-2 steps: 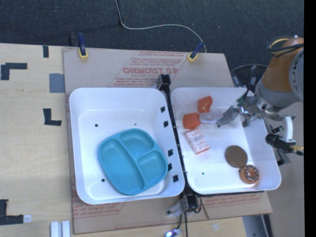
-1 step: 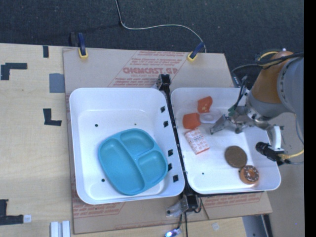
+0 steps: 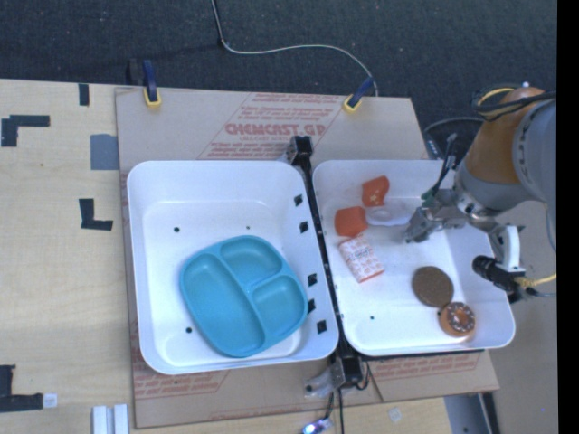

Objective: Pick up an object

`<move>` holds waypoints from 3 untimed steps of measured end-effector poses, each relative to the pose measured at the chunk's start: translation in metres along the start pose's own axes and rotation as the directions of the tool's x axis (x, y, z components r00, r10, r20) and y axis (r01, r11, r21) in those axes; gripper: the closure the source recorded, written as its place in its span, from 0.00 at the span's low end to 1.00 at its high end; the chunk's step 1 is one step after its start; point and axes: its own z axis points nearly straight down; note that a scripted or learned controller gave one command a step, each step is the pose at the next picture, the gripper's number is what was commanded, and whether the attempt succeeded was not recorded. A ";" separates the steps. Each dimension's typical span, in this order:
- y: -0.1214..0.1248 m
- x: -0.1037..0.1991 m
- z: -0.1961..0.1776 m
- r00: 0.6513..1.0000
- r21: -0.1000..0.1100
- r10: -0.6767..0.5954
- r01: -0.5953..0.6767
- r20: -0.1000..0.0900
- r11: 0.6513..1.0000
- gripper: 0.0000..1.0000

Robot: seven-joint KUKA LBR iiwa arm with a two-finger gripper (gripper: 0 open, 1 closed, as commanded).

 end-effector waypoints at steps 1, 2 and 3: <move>-0.004 -0.003 -0.062 1.000 -0.004 0.002 -0.002 -0.001 1.000 1.00; -0.001 -0.012 -0.110 1.000 -0.004 0.001 -0.001 0.000 1.000 1.00; 0.000 -0.011 -0.132 1.000 -0.001 0.001 -0.001 -0.002 1.000 1.00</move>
